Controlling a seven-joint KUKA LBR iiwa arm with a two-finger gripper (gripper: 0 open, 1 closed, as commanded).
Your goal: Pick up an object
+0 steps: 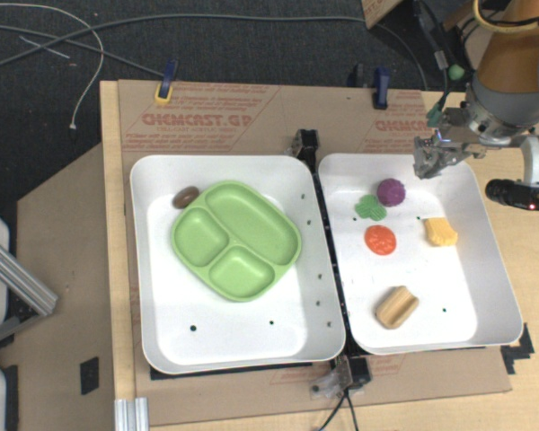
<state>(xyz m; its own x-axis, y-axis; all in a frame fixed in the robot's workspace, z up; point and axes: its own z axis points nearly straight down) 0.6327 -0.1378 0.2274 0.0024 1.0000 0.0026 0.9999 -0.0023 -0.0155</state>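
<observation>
1. Over the far edge of the right bin [494, 268] you see the end effector [428, 162]; its fingers point down, touch nothing, and you cannot tell how far apart they sit.
2. Nearest below it lies a knobbly purple ball [391, 191], touching a lobed green piece [370, 208].
3. Beside those rest a round orange-red piece [380, 240], a yellow wedge [441, 232] and a tan bread-like roll [396, 307].
4. Left bin [153, 268]: a smooth green three-compartment tray [236, 239], tilted, with a small brown oval [186, 197] just beside it.
</observation>
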